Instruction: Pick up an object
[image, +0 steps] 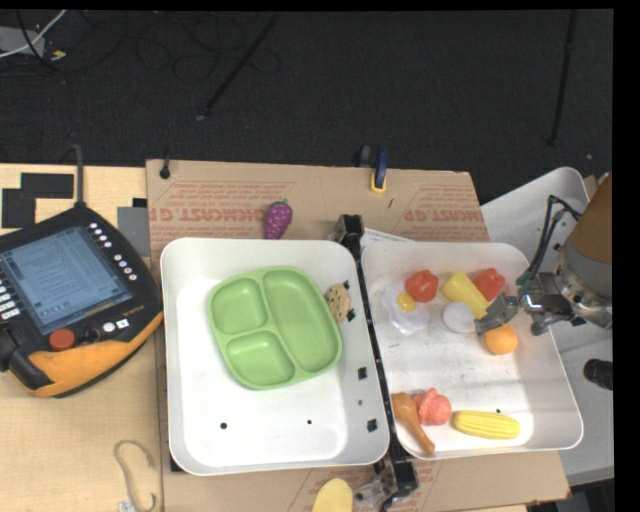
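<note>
two white bins (200, 300), one green plate (275, 326)

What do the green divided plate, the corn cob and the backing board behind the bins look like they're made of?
Green divided plate: looks like moulded plastic, matte to satin, one uniform colour with soft rounded walls.
Corn cob: probably toy plastic, smooth, with a slight sheen and flat yellow colour.
Backing board: corrugated cardboard, dull brown with printed red lettering.

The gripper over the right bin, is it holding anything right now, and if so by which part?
Cannot be told. The gripper sits low at the right bin's right side, just above the orange ball and touching or nearly touching it, but no object visibly sits in its grasp.
</note>
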